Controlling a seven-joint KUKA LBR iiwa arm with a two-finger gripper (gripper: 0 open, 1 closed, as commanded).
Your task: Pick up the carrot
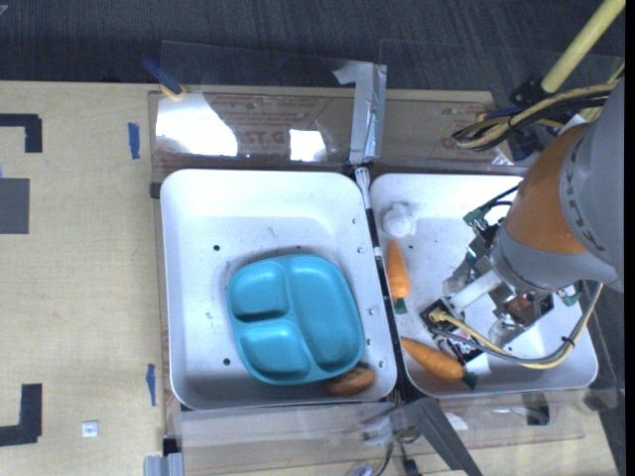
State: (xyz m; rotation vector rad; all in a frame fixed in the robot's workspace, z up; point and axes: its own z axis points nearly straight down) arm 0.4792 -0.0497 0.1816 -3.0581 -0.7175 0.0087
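- My pincer (504, 315) hangs over the middle of the right bin (442, 236), in the lower right of the frame. From this slanted view I cannot tell how far open it is, or whether it has hold of anything.
- Two carrots lie in that bin, both on its left side.
- The lower carrot (433, 358) is near my pincer, to its lower left, close to the bin's lower-left corner. It lies at a slant: the pointed tip aims up and left, and the thicker end, with a scrap of green, aims down and right.
- The upper carrot (398, 271) is further left of my pincer, just beside the bin's left wall. It runs almost straight up the frame, narrow tip at the top and a green stub at the bottom.
- Both carrots are smooth, orange and tapered.
- A small white rounded thing (398, 219) sits above the upper carrot; it is too blurred to name.
- Both bins are shallow, white and glossy, with rounded corners.
- The left bin (198, 216) holds a smooth blue plate (298, 315), a rounded square split into three compartments.
- A brown oval thing (351, 381) lies against the plate's lower-right edge.
- My arm (595, 167) is grey, with an orange band (541, 211) above the wrist.
- The bench (69, 266) is pale and wood-coloured, with black and blue tape marks.
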